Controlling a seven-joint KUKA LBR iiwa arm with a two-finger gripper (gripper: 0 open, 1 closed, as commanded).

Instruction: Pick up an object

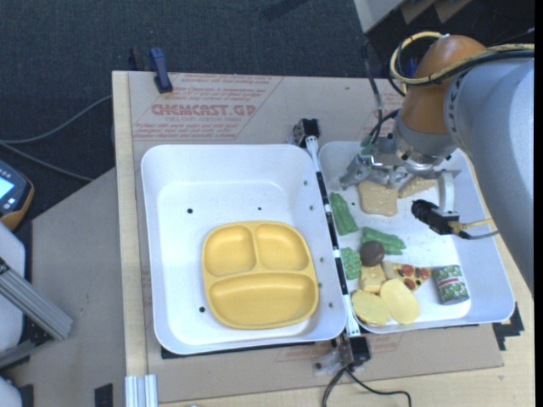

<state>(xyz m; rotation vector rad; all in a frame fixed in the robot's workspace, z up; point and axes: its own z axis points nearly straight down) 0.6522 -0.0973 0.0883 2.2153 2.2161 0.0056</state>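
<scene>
My gripper [394, 185] hangs low over the back of the right bin [488, 308], its fingers spread open. A tan toast-like piece [377, 199] lies just under it, between the fingers, not gripped. Nearer the front lie a green pod [343, 213], a green leafy piece [383, 239], a brown ball [371, 252], a pizza slice [411, 273], two yellow rounds [386, 303] and a small green can [450, 283]. The wrist hides the bin's far corner.
The left bin [170, 185] holds a yellow divided plate [259, 274]. A raised wall [327, 219] separates the two bins. A black plug on a yellow cable [433, 217] hangs beside the gripper. The grey arm [501, 117] covers the right side.
</scene>
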